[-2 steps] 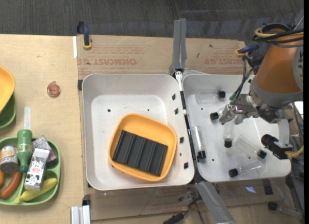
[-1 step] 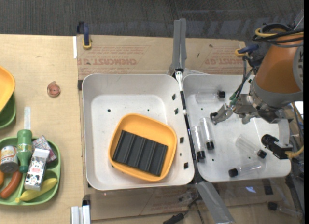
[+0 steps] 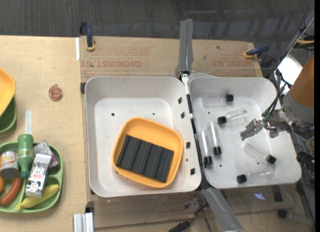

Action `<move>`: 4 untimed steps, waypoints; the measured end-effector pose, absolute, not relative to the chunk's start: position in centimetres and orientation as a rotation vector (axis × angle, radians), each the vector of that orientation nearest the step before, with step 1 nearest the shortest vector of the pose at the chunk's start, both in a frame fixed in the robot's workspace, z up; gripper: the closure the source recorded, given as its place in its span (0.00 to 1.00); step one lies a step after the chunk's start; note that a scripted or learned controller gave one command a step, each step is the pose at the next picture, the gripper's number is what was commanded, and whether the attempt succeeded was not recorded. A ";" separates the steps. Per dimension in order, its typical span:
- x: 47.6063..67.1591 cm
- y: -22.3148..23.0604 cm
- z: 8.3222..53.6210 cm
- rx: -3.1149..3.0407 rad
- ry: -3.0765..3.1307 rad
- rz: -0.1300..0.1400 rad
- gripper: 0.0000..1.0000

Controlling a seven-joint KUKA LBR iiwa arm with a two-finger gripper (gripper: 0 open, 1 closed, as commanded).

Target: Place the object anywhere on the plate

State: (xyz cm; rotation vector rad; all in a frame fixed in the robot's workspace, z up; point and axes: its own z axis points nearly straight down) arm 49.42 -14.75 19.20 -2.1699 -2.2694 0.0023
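Nearest the lens, at the bottom edge: a grey metal strut (image 3: 222, 218) running out from under the bins at about 5 o'clock.

Left bin (image 3: 100, 141): shallow, white. Holds one orange plate (image 3: 172, 138), squarish with rounded corners, at the bin's 6 o'clock. On the plate lies a black ribbed block (image 3: 146, 158), tilted, its long axis running from 10 o'clock to 4 o'clock.

Right bin (image 3: 285, 171): shallow, white, touching the left bin along a hinged seam. Holds several clear vials with black caps. One vial (image 3: 216, 138) lies near the seam, long axis 12 to 6 o'clock, cap toward 6. One vial (image 3: 231, 117) lies at bin centre, long axis 8 to 2 o'clock, cap toward 8. One vial (image 3: 255, 176) lies at the bin's 6 o'clock, cap toward 8. Another vial (image 3: 260, 152) lies at 4 o'clock, cap toward 4.

Gripper (image 3: 248, 131): over the right bin at its 3 o'clock, grey fingers pointing toward 9; cannot tell whether clenched or released, and no vial is seen between them.

Surface: brown cardboard (image 3: 130, 58) under both bins, held by clamps; light wooden table (image 3: 40, 66) at 9 o'clock bearing a green tray (image 3: 50, 198) of toy food. Dark carpet (image 3: 150, 1) at 12 o'clock.
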 end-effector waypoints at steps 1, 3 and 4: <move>54.6 -19.4 24.1 -2.364 -2.068 0.004 0.00; 47.8 -19.8 20.7 -2.538 -1.849 0.004 0.00; 47.7 -21.3 19.0 -2.649 -1.681 0.006 0.00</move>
